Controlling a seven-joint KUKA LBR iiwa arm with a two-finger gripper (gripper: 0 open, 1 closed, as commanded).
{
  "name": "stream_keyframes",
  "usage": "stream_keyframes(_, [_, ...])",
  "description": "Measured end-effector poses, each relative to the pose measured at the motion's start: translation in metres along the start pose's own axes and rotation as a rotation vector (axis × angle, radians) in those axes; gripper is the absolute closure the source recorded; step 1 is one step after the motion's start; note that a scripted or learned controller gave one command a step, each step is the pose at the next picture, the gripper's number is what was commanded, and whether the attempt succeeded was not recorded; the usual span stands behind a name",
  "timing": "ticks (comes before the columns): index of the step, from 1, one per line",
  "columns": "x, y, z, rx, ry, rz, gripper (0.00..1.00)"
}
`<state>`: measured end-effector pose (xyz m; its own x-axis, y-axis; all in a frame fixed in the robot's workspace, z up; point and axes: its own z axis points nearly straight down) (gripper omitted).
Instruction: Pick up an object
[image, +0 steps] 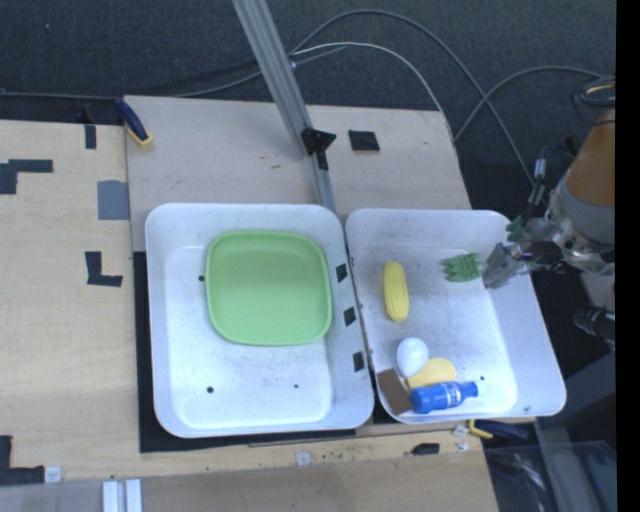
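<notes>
My arm is cut off at the frame's right edge; orange band barely shows. My claw (499, 268) is small and dark against the bin wall, and I cannot tell its state.

Right bin (530, 340), the one my claw hangs over at its right side: a small green toy (462, 267) lies just beside the claw, toward the bin's middle, apart from it as far as I can judge. Farther across, a yellow corn cob (396, 291). Down toward the near corner, well apart from the claw: a white ball (411, 354), a yellow piece (434, 372) partly hidden behind a blue bottle (444, 397), all touching or nearly so.

Left bin (170, 330), far from the claw: a green plate (268, 287).
</notes>
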<state>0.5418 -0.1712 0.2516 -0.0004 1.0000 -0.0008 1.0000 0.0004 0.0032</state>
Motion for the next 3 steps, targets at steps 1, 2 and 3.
stream_keyframes(1, [0.05,0.015,0.014,0.005,0.002,-0.004,1.0])
stream_keyframes(2, [0.104,0.031,0.026,0.005,0.002,-0.004,1.0])
stream_keyframes(3, [0.16,0.048,0.017,0.003,0.002,-0.005,1.0])
